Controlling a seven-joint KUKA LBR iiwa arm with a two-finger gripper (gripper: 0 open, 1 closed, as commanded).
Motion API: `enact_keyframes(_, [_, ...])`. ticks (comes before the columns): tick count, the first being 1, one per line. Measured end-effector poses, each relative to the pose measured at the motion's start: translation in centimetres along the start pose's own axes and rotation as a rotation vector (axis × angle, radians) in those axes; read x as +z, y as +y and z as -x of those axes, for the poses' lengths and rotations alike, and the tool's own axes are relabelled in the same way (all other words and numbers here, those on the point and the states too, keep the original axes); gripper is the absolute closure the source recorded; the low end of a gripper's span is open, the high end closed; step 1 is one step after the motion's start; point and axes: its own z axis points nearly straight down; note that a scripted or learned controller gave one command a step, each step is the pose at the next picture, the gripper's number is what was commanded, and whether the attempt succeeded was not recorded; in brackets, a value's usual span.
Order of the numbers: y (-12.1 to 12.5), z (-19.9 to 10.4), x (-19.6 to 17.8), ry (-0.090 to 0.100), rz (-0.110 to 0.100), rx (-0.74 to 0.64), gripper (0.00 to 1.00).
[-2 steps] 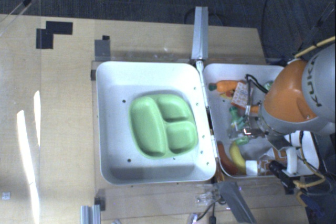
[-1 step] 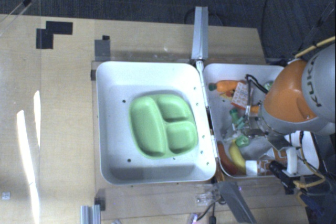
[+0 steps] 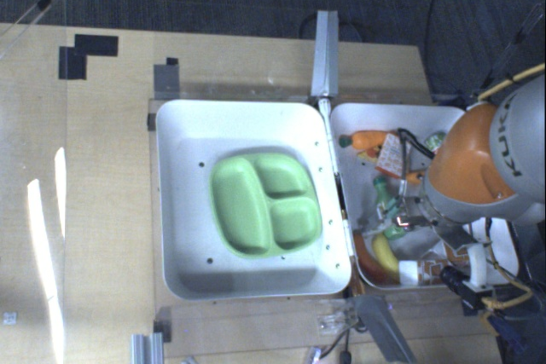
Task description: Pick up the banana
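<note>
The banana [image 3: 385,255] is small and yellow. It lies in the near left part of the right bin [image 3: 345,122], next to a dark red-brown item [image 3: 366,250]. My gripper [image 3: 394,213] hangs low in that bin, just beyond the banana and a little to its right, under the orange band of the arm [image 3: 467,159]. The wrist hides much of the bin's right side. Nothing shows as held.
The left bin [image 3: 183,209] holds a green divided plate [image 3: 265,202]. In the right bin an orange carrot [image 3: 368,140] lies at the far end beside a red-and-white packet [image 3: 391,156]. A white bottle [image 3: 411,272] lies by the near wall. Cables run at the near right.
</note>
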Motion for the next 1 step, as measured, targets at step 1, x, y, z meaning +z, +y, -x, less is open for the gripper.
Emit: enact_keyframes(1, [0.15, 0.39, -0.05, -0.004, 0.005, -0.378, 0.0])
